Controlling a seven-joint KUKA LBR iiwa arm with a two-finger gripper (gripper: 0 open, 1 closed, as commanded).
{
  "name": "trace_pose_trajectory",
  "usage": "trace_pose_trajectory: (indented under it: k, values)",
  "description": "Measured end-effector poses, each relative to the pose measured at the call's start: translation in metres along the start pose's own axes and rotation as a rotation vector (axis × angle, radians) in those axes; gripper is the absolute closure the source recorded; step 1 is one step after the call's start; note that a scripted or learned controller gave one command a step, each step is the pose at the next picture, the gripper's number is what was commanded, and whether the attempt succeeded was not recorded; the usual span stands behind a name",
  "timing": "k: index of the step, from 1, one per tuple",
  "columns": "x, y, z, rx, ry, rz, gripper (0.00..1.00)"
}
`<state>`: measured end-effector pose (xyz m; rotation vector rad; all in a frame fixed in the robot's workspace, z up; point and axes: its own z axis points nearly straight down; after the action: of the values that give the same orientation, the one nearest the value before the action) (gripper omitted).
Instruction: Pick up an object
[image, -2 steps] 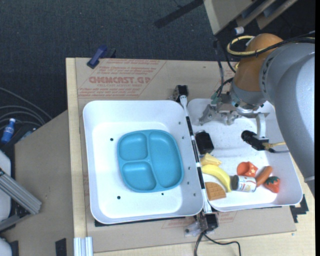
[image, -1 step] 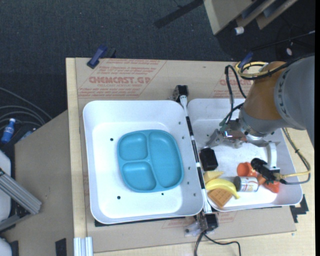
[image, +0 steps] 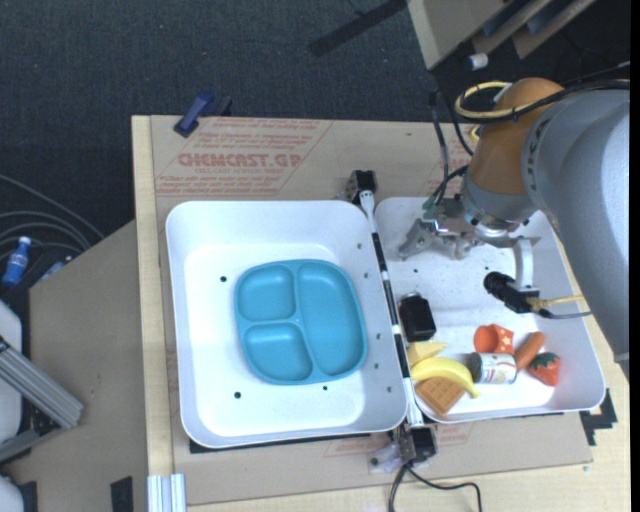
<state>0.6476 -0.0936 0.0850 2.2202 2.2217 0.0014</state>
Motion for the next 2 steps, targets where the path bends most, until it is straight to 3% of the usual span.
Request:
trace_pose_trajectory:
  k: [1, 2]
  values:
    - [-0.0002, 0.0005, -0.0104, -0.002, -0.002, -0.001, 1.0]
    - [-0.0001, 0.0003, -0.0101, -0.001, -0.002, -0.001, 0.0]
